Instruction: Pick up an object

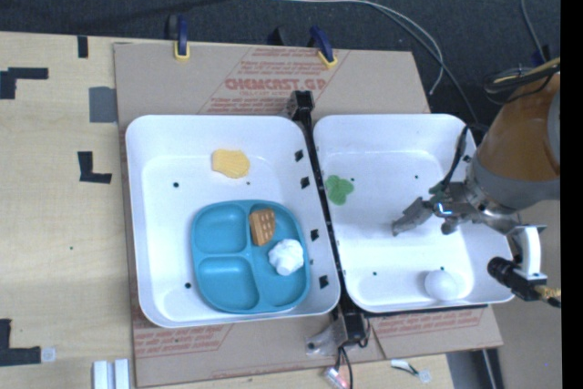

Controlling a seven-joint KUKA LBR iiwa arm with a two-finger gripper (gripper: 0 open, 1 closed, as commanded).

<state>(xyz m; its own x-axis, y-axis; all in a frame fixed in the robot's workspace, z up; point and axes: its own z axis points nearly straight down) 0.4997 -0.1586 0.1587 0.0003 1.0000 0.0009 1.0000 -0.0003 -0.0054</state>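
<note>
Right now my hand (407, 220) hangs low inside the right bin (383, 127), with nothing between its fingers. One dark finger (412, 215) juts out toward the bin's middle; whether the pair is spread or closed I cannot tell from this angle, so I leave that open.

Nearest to me is a white ball (443, 284), down and a little to the wrist side of my hand, close to the bin's near wall. I judge it light, smooth and likely to roll or squirt out if I pinch it off-centre, so I would take it square across its widest part, coming straight down.

Ahead of my fingertips, toward the divider between the bins, lies a small green piece (339, 189). It looks flat and soft, probably light, and hard to get under; I would need to press down and pinch its edges.

Well beyond that, in the left bin (146, 196), sit a blue divided tray (219, 278) holding a tan waffle-like piece (262, 226) and a white crumpled lump (286, 257), with a yellow piece (231, 163) past the tray. All are far from my hand.
</note>
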